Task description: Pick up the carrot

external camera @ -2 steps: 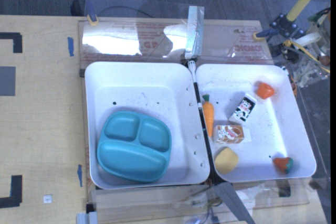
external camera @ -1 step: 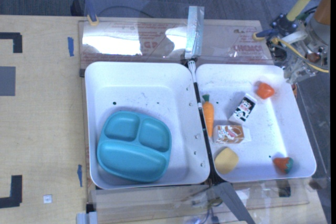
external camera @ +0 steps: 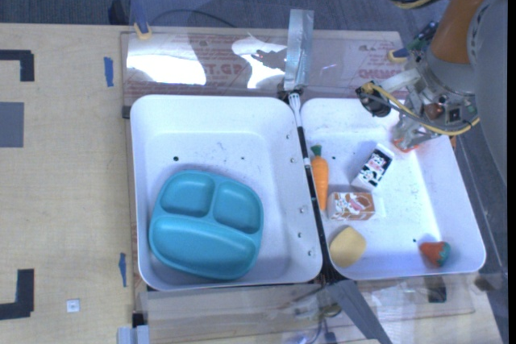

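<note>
The arm (external camera: pixel 476 20) came in from the right, partly cut off by the frame edge, with yellow cables looping over it. The gripper (external camera: pixel 411 133) hung over the right bin's (external camera: pixel 451 197) upper right corner – cluttered with wires, so whether the fingers were wide or narrow could not be told, and nothing was seen between them.

The carrot (external camera: pixel 320 177) lay in the right bin along its left wall, green top pointing away from the camera, well apart from the gripper. Just beside it lay a small packet (external camera: pixel 351 205) with a printed label too blurred to read. A black-and-white carton (external camera: pixel 372 167) sat further right – print unreadable. A yellow item (external camera: pixel 347 246) lay near the front wall, a red-and-green item (external camera: pixel 435 252) at the front right corner.

The left bin (external camera: pixel 161 121) held a blue divided plate (external camera: pixel 207 225). Cardboard (external camera: pixel 242 60) behind the bins carried faint red writing, washed out by glare.
</note>
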You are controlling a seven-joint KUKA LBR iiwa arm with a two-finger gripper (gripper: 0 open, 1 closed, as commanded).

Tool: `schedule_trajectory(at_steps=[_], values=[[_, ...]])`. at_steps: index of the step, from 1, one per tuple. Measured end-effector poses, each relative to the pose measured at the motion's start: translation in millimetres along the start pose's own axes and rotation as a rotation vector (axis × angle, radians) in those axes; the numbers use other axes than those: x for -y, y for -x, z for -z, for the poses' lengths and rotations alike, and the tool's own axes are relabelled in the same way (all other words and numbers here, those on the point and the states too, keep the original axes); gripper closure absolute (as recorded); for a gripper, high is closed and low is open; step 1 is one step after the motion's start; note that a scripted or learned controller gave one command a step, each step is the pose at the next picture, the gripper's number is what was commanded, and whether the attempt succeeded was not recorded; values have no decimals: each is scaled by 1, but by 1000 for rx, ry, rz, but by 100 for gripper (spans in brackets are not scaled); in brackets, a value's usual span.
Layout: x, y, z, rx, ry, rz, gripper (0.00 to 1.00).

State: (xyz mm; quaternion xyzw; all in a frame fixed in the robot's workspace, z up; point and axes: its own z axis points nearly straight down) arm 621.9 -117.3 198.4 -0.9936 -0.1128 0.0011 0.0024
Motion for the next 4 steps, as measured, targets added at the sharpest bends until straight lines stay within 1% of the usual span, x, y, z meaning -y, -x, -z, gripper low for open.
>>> schedule_trajectory(at_steps=[1, 2, 3, 4], values=[[83, 27, 24, -3, 0, -17, 100], [24, 31, -77, -36, 20, 75, 100], [57, 41, -11, -7, 4, -21, 100], [58, 125, 45, -3, 2, -20, 100]])
